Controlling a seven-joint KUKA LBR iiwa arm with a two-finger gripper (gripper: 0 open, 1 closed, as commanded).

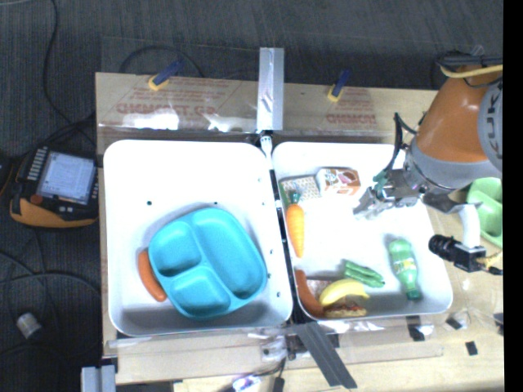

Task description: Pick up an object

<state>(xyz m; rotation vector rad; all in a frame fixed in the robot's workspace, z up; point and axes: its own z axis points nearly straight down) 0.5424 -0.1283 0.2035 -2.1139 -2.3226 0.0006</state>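
Bench, two white bins [122, 219]. We read the gripper [372, 202] as hovering in the right bin, above bare floor; whether it's spread or pinched, we can't tell. Candidates: green bottle [404, 266], carrot [295, 228], banana [343, 291].

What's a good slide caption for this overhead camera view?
Two-finger gripper poised over the right white bin above a green plastic bottle; blue divided plate in the left.

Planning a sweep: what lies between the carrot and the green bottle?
Camera view: bare white bin floor between the carrot and the green bottle.
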